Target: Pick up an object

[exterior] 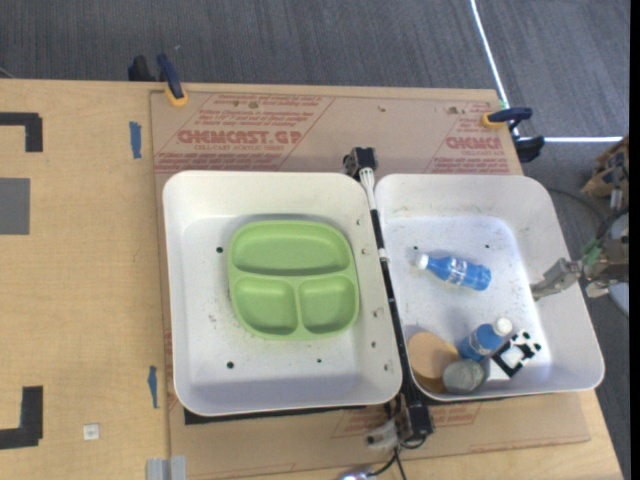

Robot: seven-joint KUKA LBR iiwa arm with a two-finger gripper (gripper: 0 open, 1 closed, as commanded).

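Observation:
A small clear bottle with a blue label (455, 271) lies on its side in the middle of the right bin (530, 208). At that bin's front lie a blue bottle with a white cap (484, 340), a tan disc (428, 355), a grey round lid (464, 375) and a black-and-white block (519, 353), all close together. My gripper (550, 280) pokes in over the right rim of the right bin, to the right of the lying bottle and apart from it. Nothing is seen in its grasp.
The left bin (190, 268) holds a green three-compartment plate (294, 278). A black bar (372, 228) runs between the bins. Blue-and-orange clamps (172, 78) (510, 118) sit at the back corners of the cardboard sheet.

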